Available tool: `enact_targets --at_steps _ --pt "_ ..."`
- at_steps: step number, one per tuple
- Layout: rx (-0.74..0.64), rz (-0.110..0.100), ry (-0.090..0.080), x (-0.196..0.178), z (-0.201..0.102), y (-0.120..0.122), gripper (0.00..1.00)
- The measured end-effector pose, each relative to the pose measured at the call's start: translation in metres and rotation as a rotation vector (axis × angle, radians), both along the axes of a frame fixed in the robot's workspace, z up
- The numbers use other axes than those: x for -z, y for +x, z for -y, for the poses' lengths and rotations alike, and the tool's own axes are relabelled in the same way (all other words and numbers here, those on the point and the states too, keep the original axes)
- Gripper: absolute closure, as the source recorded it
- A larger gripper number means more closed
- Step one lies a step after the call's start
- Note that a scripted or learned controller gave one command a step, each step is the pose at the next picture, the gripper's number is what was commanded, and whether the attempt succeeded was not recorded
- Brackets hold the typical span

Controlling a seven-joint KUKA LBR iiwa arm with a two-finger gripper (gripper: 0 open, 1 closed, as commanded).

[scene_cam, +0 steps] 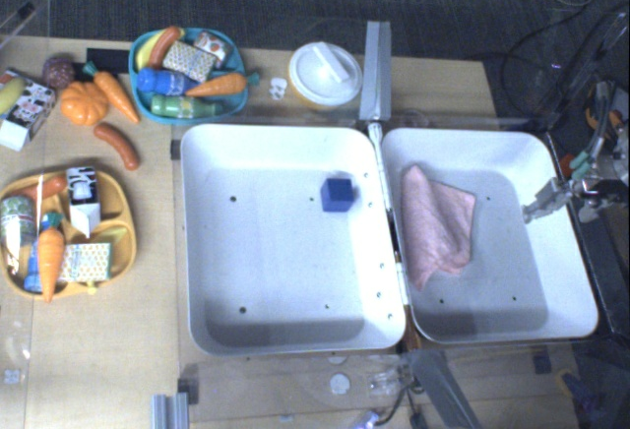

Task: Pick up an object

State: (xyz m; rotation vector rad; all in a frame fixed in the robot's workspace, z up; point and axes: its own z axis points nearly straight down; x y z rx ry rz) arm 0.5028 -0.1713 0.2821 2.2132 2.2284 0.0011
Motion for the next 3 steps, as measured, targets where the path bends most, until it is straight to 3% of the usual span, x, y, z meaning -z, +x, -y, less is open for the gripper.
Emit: enact_targets --at_steps 1,2,3 --pt "-0.013 -0.001 0.0 0.101 -0.045 0.04 0.0" --pt "-0.18 0.012 -0.003 0.187 -0.074 0.06 0.0" --pt "-0.204 0.024 -0.004 0.189 -0.073 0.048 0.0"
